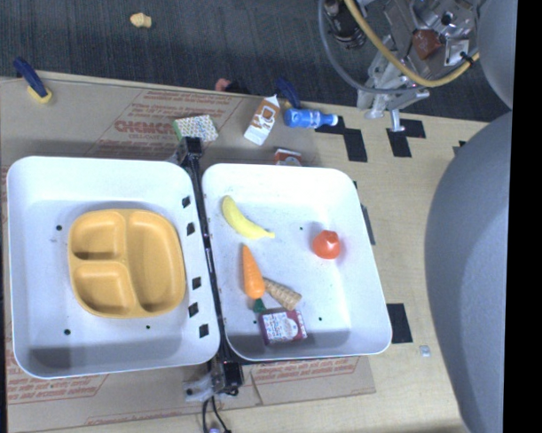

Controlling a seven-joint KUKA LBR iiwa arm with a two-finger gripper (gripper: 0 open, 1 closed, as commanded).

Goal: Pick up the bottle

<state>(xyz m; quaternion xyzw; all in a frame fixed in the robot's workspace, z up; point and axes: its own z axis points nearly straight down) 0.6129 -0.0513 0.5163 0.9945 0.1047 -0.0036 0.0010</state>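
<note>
Blue and lying on its side, the bottle (307,119) rests on the bench (411,260) outside both bins, just beyond the far rim of the right bin (363,259), next to a small carton (262,119). That bin holds a banana (242,217), a carrot (252,271), a tomato (325,244), an ice-cream cone (282,294) and a dark red packet (281,326); the left bin (21,247) carries a yellow divided plate (126,261).

High at the top of the view, the claw (395,104) hangs amid yellow hoses, well apart from the bottle and off to its right. Whether it is wide or narrow I cannot tell from this angle, and nothing can be seen held in it.

By my reading, the task stands at its very start: the approach has not been made and the bottle lies untouched. A sound next move would bring the claw leftward over the bottle, turn it so that it spans the narrow body rather than the length, and descend to the bench. Risks: a round bottle may roll away, and the carton sits close enough to be knocked.
</note>
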